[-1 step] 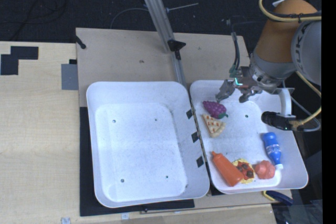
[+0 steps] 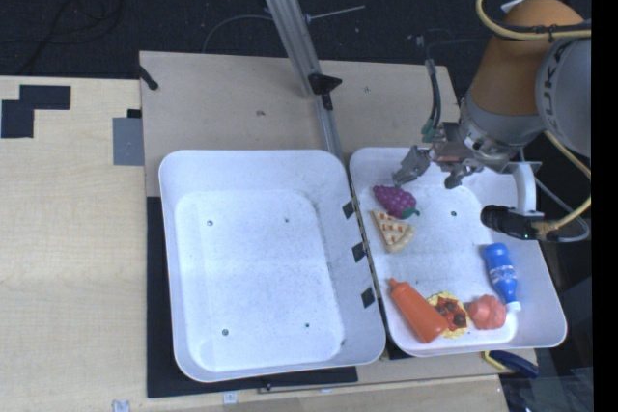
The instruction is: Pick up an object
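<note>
Nearest the camera, along the front wall of the right bin [image 2: 537, 339], lies a row of toy food. An orange-red bottle [image 2: 417, 310] lies tilted, with its cap end pointing up and left. Just beside it is a flat yellow piece with dark red topping [image 2: 450, 312], and touching that on the right is a pinkish-red lump [image 2: 487, 312]. A blue bottle with a white cap [image 2: 500, 273] lies lengthwise near the right wall, just behind the lump.

Farther back in the same bin, near its left wall, a pizza slice [image 2: 392, 230] lies flat. A bunch of purple grapes [image 2: 396, 200] sits just behind it, touching or nearly touching it.

The left bin [image 2: 183, 171] sits beside the right one, and black clips [image 2: 358, 252] join their shared edge. Both bins rest on the pale wooden surface [image 2: 68, 236].

Behind the grapes, the jaws [image 2: 436, 162] hang over the far part of the right bin. They are spread wide, with one dark finger reaching left towards the grapes and the other to its right. Nothing is between them. Above them are the grey wrist and the orange band of the arm [image 2: 521, 63], which enters from the right.

Farthest back, a slanted aluminium rail [image 2: 294, 29] rises from the surface against the dark floor.
</note>
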Available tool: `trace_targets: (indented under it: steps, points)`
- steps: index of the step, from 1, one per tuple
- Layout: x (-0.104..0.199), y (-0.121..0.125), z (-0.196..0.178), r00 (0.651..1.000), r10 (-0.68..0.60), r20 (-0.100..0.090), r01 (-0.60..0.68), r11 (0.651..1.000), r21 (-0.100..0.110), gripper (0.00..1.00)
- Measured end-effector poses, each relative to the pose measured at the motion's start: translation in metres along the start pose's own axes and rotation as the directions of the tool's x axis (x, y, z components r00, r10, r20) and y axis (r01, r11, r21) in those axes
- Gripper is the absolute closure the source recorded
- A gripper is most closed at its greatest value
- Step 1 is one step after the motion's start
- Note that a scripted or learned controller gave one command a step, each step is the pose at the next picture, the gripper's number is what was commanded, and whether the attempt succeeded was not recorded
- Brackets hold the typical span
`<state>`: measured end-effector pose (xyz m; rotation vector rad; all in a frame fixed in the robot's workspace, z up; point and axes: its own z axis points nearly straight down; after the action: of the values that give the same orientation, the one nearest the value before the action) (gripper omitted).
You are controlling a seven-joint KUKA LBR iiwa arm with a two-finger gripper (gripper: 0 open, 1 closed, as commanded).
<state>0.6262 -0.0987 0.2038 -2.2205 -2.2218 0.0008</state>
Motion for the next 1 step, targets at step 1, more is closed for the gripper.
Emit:
trace_targets:
  steps: [1]
  points:
    - [-0.0018,0.0017,0.0432,1.000,0.000,0.000,0.000,1.000,0.004,0.00]
